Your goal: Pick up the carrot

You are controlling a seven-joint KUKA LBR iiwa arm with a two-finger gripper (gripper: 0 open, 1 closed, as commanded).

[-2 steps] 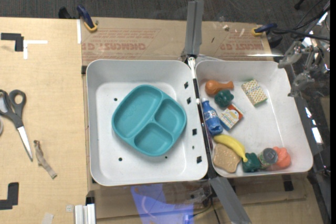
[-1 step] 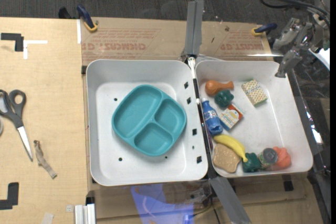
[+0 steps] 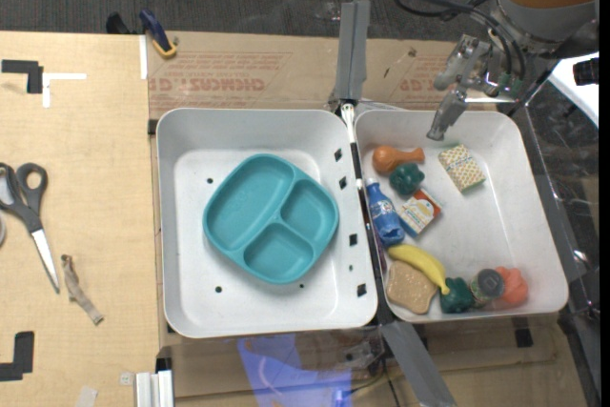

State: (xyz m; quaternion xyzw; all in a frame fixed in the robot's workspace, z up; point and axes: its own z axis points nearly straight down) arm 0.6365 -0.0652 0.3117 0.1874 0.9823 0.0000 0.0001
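The smooth orange plastic carrot (image 3: 396,156), a rounded bulb tapering to a stubby end, lies near the back left corner of the right-hand shallow white plastic bin (image 3: 534,234), touching a knobbly dark green plastic vegetable (image 3: 407,177) just in front of it. The grey metal two-finger tool (image 3: 444,121) hangs over the bin's back rim, well right of the carrot and apart from it; nothing is between its fingers, and I cannot tell how wide they stand. Beside the carrot lie a small cream box with a green dotted pattern (image 3: 462,168), a blue bottle (image 3: 384,212) with an unreadable label, a small red and white carton (image 3: 418,211), a glossy yellow banana (image 3: 422,264) and a tan bread slice (image 3: 411,288). The left white bin (image 3: 181,234) holds a matte teal three-compartment plate (image 3: 271,218). Steel scissors (image 3: 30,216) lie on the pale wooden worktop (image 3: 76,157). The brown cardboard (image 3: 238,71) behind the bins carries printed lettering, upside down and too faint to read.
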